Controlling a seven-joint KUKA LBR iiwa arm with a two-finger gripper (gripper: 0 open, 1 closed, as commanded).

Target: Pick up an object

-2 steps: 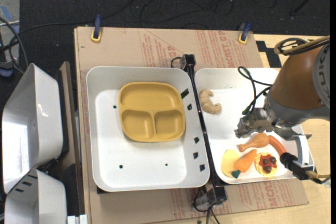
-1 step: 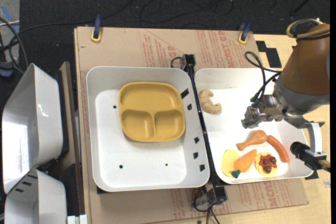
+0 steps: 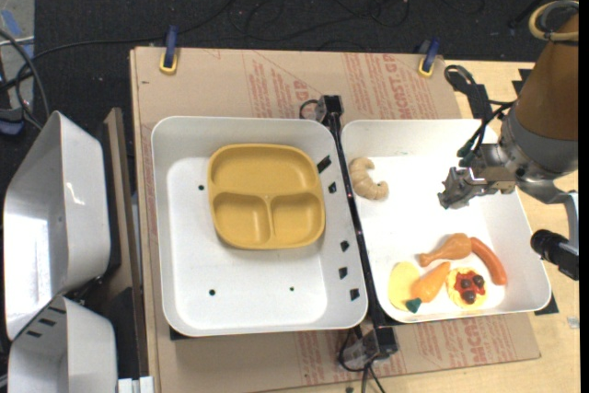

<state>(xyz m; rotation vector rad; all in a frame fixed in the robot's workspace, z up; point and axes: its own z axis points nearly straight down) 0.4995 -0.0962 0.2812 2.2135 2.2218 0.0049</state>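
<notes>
Grey arm with orange band [image 3: 555, 69] reaching in from the right, dark two-finger pincer [image 3: 454, 195] poised over the bare upper middle of the shallow white right-hand bin [image 3: 433, 135]. Cannot tell whether spread or pressed together; nothing visible between the tips.

Left of the pincer, near the bin's left wall: a pale tan, curled croissant-shaped toy pastry [image 3: 368, 179], lying flat, well apart from the tips and the nearest loose piece at roughly the same height in the view.

Below the pincer, toward the near edge of the same bin, a cluster of plastic food toys: an orange-brown drumstick [image 3: 448, 248] closest, just beside a long orange-red sausage [image 3: 489, 260] to its right; beneath those a small orange carrot with a green end [image 3: 427, 284] overlapping a pale yellow round piece [image 3: 402, 281], and beside that a yellow disc with red and dark toppings [image 3: 470, 286]. All apart from the pincer, none touching it.

Far to the left of the pincer, across the divider, in the shallow white left-hand bin [image 3: 184, 290]: a mustard-yellow three-compartment plastic plate [image 3: 267, 195], upright and flat.

Both bins resting side by side on the brown cardboard-covered desk [image 3: 248, 74].
</notes>
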